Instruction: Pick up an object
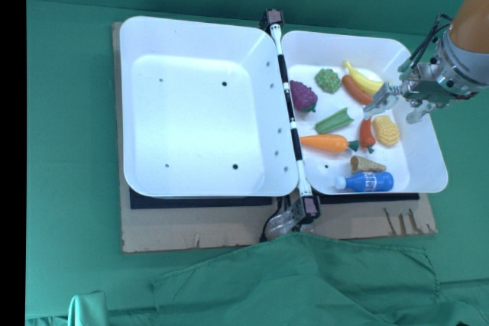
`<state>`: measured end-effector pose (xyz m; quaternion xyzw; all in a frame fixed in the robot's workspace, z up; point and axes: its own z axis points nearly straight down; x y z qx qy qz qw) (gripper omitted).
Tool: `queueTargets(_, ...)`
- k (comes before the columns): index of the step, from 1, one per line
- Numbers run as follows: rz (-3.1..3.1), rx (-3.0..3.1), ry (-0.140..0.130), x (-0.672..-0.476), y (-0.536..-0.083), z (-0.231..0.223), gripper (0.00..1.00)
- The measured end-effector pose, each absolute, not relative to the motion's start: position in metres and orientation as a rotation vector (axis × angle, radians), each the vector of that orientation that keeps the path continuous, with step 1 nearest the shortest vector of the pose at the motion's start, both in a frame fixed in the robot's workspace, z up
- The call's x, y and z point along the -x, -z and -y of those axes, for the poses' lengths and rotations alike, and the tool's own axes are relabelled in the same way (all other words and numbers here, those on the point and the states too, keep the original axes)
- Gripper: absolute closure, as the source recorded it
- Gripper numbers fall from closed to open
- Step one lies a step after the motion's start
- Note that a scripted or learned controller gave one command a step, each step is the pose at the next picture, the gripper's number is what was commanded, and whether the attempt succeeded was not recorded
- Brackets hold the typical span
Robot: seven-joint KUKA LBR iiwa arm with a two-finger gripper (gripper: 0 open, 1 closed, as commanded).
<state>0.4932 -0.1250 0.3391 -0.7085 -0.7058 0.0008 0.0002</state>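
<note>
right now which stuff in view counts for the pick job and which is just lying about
For the job:
hand
right bin
toy foods in it: banana, corn, carrot, purple grapes, blue bottle, green pod

Just lying about:
left bin
cardboard sheet
green cloth

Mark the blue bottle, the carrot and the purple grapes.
blue bottle (370, 182), camera view, middle of its body
carrot (325, 142), camera view, orange body
purple grapes (302, 96), camera view, centre of the bunch
</note>
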Motion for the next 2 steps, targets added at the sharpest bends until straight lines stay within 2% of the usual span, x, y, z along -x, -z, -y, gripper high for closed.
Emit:
queueTargets(1, 2.215, 2.231, -0.003, -0.495, -0.349, 0.126, 1.00)
queueTargets(2, 2.220, 2.235, 0.002, -0.514, -0.382, 0.171, 1.00)
